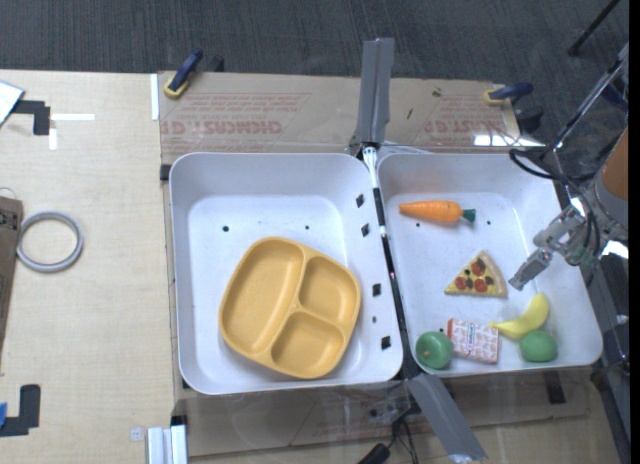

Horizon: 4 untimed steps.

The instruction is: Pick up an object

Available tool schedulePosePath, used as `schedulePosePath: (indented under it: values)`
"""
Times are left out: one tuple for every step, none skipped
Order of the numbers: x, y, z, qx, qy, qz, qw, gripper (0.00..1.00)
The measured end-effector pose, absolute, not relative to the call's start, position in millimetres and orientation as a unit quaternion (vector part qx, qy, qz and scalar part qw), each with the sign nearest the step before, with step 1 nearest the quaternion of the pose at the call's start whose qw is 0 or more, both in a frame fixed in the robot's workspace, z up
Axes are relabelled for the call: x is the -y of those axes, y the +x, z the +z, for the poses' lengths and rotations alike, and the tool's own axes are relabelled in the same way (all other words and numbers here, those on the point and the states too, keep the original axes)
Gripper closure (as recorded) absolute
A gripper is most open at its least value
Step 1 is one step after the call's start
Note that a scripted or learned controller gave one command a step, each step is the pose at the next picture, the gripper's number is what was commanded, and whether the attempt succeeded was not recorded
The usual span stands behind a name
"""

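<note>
The right bin [500, 177] holds an orange carrot [435, 212], a pizza slice [478, 278], a yellow banana [527, 317], a red and white carton [472, 340], a green apple [434, 349] and a green lime-like fruit [538, 346]. My gripper [530, 264] hangs over the right side of this bin, just right of the pizza slice and above the banana. It looks open, with nothing between its fingers.
The left bin [200, 192] holds a yellow divided plate [290, 307]. A grey divider post [376, 92] stands between the bins at the back. A tape roll [45, 241] lies on the bench at far left. Dark cables [560, 152] hang near the arm.
</note>
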<state>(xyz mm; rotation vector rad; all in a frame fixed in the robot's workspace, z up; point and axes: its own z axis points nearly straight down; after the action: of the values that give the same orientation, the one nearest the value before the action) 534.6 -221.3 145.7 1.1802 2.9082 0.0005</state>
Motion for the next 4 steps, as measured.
schedulePosePath:
  values:
    - [221.6, 501.7, 91.5, -0.926, 0.378, 0.0002, 0.000, 0.00]
    - [211.0, 516.7, 179.9, -0.983, 0.183, 0.0002, 0.002, 0.00]
    - [221.7, 510.9, 142.7, -0.963, 0.271, 0.0005, 0.000, 0.00]
    - [220.9, 501.7, 91.8, -0.962, 0.272, 0.0004, 0.000, 0.00]
